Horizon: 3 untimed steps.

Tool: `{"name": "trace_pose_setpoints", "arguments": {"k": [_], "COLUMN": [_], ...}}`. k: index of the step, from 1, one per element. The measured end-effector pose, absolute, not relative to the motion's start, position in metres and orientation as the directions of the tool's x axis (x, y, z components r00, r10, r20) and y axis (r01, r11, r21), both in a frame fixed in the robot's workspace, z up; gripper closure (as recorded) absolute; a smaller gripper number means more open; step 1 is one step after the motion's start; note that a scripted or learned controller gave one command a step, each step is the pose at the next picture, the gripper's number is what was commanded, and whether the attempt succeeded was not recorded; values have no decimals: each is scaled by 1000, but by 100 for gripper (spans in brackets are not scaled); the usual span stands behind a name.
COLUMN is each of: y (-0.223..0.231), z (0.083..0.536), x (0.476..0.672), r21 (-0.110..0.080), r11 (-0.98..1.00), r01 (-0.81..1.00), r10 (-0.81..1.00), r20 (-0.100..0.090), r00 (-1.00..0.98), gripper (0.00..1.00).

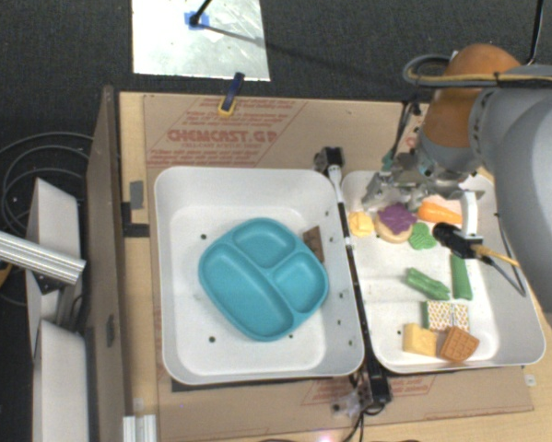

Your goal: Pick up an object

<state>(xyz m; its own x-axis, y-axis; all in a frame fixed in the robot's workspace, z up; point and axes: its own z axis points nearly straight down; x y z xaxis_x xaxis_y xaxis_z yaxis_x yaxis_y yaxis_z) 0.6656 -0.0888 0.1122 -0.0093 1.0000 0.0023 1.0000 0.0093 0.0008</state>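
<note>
Hand (pixel 397 191) poised low at the 12 o'clock end of the right bin (pixel 524 339), directly over the purple toy food (pixel 396 217) (finger spacing cannot be told). Yellow piece (pixel 361 223) lies at its 9 o'clock, orange piece (pixel 439 212) at 3 o'clock, both close. Descent should likely stay centred on the purple item to avoid neighbours. Blue tray (pixel 262 277) occupies the left bin (pixel 179 247).
</note>
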Motion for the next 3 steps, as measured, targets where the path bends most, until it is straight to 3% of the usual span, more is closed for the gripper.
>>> {"name": "trace_pose_setpoints", "arguments": {"k": [1,2,3], "y": [-104,-136,-137], "z": [90,88,97], "x": [650,639,638], "r21": [14,4,3], "r11": [0,4,7], "r01": [1000,1000,1000], "r10": [1000,1000,1000], "r20": [0,10,5], "r00": [0,-4,-7], "gripper": [0,0,100]}}
